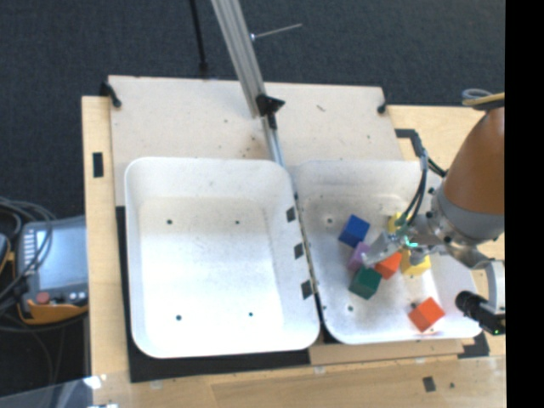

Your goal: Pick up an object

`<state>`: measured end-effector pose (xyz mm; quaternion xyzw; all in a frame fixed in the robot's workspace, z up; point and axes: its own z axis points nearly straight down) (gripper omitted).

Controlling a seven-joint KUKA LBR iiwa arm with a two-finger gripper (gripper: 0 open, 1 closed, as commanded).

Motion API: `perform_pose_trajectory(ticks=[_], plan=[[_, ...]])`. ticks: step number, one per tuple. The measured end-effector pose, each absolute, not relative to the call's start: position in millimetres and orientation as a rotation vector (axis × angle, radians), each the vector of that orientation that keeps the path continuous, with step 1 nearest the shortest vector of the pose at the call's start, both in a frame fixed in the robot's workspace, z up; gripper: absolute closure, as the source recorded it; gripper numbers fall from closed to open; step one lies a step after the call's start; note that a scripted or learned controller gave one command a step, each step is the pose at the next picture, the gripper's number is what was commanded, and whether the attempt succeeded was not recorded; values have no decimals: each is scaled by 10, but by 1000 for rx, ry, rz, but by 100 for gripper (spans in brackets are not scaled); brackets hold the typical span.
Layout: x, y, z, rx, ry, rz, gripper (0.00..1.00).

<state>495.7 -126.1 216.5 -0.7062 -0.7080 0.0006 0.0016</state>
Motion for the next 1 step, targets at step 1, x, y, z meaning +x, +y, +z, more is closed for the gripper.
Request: perform_pose_trajectory(ticks=[1], plan=[[4966, -1265, 2184, -2224, -2221, -2, 0]])
